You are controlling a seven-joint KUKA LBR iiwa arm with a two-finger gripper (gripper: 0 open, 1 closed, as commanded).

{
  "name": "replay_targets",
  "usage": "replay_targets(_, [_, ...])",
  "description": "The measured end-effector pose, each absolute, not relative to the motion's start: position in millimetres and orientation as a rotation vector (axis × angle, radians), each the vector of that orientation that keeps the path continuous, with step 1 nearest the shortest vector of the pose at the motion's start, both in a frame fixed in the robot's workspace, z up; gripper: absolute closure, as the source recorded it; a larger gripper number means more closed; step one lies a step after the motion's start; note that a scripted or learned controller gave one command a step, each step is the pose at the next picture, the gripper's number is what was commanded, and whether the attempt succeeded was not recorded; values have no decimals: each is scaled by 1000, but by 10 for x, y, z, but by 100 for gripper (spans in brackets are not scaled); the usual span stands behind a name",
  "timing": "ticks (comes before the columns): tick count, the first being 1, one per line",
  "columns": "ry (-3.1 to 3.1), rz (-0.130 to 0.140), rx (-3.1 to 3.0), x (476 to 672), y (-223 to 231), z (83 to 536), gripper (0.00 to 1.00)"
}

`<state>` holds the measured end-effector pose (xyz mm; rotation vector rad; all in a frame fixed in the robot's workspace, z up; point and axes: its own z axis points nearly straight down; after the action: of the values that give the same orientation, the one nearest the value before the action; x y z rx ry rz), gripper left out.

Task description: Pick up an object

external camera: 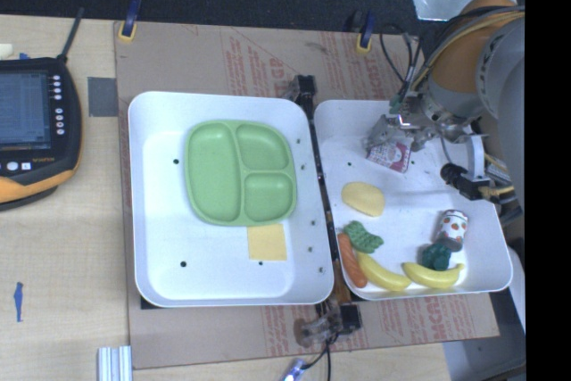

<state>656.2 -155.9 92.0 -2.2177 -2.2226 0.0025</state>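
Observation:
My gripper (393, 131) hangs low over the back of the right bin (482, 285), right above a small pink and white packet (391, 158). The packet's top edge is covered by the gripper, so contact is unclear. Further forward in that bin lie a pale yellow lump (363, 198), a green leafy piece (362, 236), an orange carrot (351, 261) and two bananas (384, 274) (434, 275). A small printed can (453, 226) lies beside a dark green piece (437, 256).
The left bin (152, 272) holds a green divided plate (241, 171) and a yellow cheese slice (267, 242). A teach pendant (31, 125) lies at the far left of the bench. The arm and its cables (473, 67) fill the space over the right bin's back right corner.

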Motion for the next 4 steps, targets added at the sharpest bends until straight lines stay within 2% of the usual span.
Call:
replay_targets(1, [-2223,5,-2216,6151,-1483,917,0])
replay_targets(2, [-2224,2,-2217,6564,-1835,923,0])
replay_targets(3, [-2223,5,-2216,6185,-1701,918,0])
replay_targets(4, [-2223,8,-2214,6184,-1712,1021,100])
